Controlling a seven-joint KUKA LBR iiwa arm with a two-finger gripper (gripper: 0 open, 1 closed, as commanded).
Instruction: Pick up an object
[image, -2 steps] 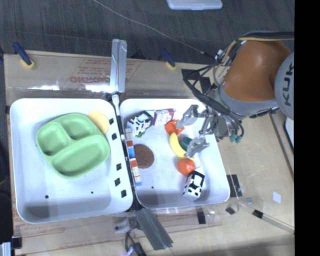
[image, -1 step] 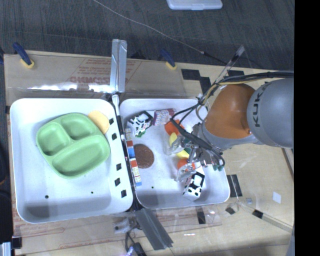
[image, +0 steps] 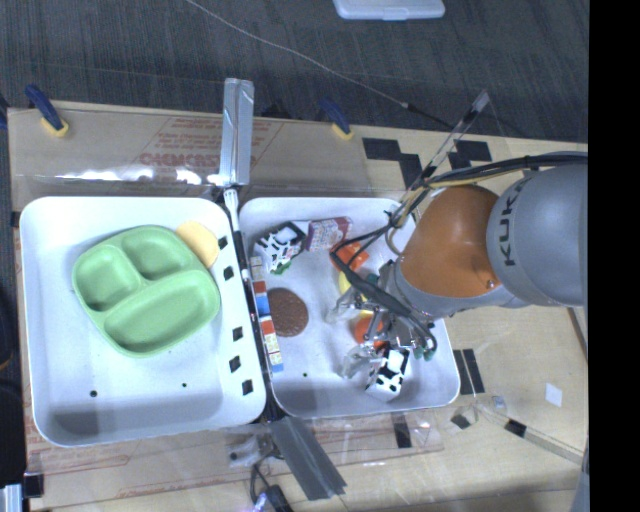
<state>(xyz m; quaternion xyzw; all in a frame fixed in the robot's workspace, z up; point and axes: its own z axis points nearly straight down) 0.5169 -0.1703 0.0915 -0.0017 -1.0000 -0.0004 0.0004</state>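
Camera view: hand (image: 385, 350) low in right bin (image: 300, 395), lower right, near cow-patterned toy (image: 390, 372); grip state unclear.

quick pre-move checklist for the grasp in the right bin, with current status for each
1. Gripper is over the right bin, down among the objects near its front right corner: ok.
2. A target is close: the black-and-white cow-patterned object lies right at the gripper: ok.
3. Object actually between the fingers: cannot tell, the wrist and cables hide the tips.
4. Neighbours crowd the grasp: the orange piece lies right beside the gripper: not ok.
5. Brown disc and second cow-patterned toy lie apart from the gripper, toward the divider: ok.
6. Left bin's green divided plate and yellow piece are away from the arm: ok.
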